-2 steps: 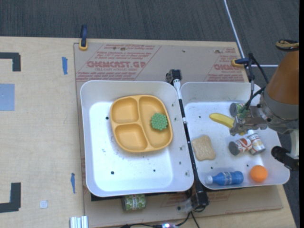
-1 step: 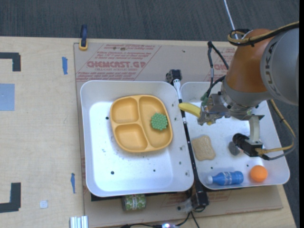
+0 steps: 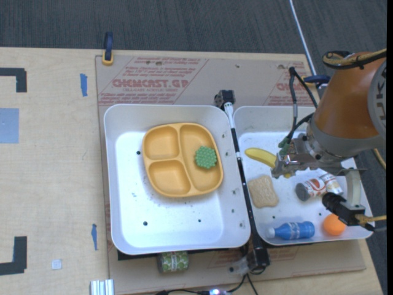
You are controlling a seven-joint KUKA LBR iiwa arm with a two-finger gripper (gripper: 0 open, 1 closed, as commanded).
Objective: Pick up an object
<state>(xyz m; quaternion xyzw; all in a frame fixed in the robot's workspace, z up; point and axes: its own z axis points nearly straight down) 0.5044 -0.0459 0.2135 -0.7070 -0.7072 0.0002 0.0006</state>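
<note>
My gripper (image 3: 284,166) hangs low over the right bin (image 3: 270,118), just right of a yellow banana (image 3: 260,157) and above a tan bread slice (image 3: 264,191). Nothing is visibly held in it. To its right lie a white and red can with a grey end (image 3: 316,186), an orange ball (image 3: 334,225) and a blue bottle (image 3: 293,230) along the bin's front. In the left bin (image 3: 123,183) sits a yellow divided plate (image 3: 172,165) with a green bumpy ball (image 3: 206,157) in its right compartment.
The arm's orange band (image 3: 347,97) and grey wrist cover the right bin's far right part. A black clamp (image 3: 225,97) sits where the bins meet at the back. A small green can (image 3: 174,262) lies on the bench in front of the left bin.
</note>
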